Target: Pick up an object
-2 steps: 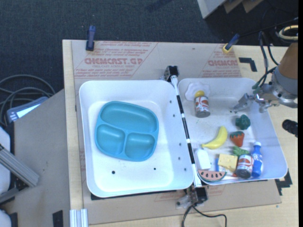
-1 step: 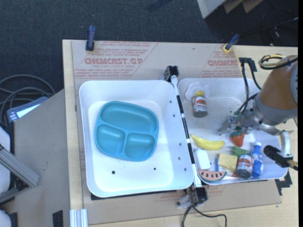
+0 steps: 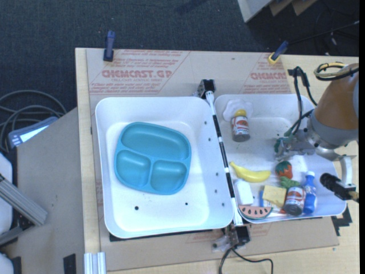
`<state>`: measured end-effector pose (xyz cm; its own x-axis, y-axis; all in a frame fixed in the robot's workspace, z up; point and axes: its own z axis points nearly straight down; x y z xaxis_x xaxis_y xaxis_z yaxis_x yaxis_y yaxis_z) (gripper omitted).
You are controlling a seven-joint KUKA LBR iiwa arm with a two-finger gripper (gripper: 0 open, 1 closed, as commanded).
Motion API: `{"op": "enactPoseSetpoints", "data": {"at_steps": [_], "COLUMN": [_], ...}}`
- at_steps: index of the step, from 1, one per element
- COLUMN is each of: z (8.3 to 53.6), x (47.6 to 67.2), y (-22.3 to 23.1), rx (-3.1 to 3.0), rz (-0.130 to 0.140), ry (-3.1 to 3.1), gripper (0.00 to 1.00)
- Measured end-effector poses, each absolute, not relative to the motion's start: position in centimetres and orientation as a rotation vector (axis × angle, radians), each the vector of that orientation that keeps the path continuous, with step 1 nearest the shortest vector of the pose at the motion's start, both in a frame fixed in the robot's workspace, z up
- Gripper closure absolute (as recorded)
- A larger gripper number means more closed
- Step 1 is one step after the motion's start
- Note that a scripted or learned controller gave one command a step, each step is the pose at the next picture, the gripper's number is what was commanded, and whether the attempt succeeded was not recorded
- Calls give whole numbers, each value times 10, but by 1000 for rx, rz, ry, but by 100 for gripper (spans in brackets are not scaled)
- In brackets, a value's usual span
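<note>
One banana [image 3: 251, 174] lies crosswise in right bin [image 3: 268, 108]; end effector [image 3: 283, 146] grip state unclear.

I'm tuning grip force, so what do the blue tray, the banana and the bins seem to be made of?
Blue tray: probably moulded plastic, smooth, one even colour, with soft rounded compartment walls. Banana: likely a plastic toy, its yellow uniform and slightly glossy, though real fruit can't be ruled out. Bins: thin white plastic by the look, with rounded corners and a faint sheen.

Robotics lab: clamped bins [image 3: 108, 119] (loose cables [image 3: 23, 104] nearby).
</note>
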<state>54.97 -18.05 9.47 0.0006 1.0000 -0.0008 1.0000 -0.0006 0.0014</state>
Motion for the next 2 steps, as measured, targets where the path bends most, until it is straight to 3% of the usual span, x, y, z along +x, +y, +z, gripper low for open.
{"op": "enactPoseSetpoints", "data": {"at_steps": [1,2], "z": [95,84], "x": [550,511], "y": [-180,-179], "rx": [2221,2224], "rz": [1,-1], "ry": [2220,2222], "gripper": [0,0]}}
